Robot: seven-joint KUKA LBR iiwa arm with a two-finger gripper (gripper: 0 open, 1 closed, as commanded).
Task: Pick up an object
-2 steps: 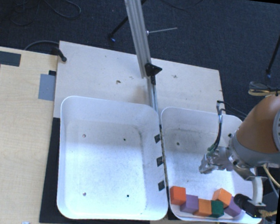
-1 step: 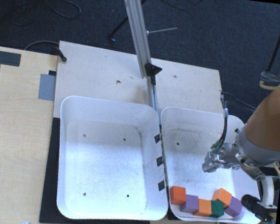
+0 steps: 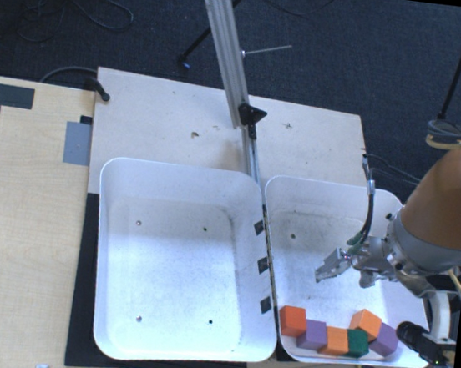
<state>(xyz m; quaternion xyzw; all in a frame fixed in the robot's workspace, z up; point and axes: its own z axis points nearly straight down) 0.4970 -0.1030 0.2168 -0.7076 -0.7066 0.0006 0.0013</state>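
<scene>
Several small blocks lie in a row along the front edge of the right bin [image 3: 320,208]: an orange block [image 3: 293,319], a purple block [image 3: 313,334], a second orange block [image 3: 336,340], a green block [image 3: 357,342], a third orange block [image 3: 366,322] and another purple block [image 3: 385,339]. My gripper [image 3: 347,273] hangs over the middle of the right bin, behind the row and apart from it. Its fingers [image 3: 328,269] are spread open with nothing between them. The arm's orange band and grey wrist come in from the right.
The left bin [image 3: 121,181] sits beside the right one, with a black-clipped divider edge [image 3: 262,263] between them. A slanted metal rail [image 3: 230,61] rises behind the bins. A cable [image 3: 368,207] hangs over the right bin's back.
</scene>
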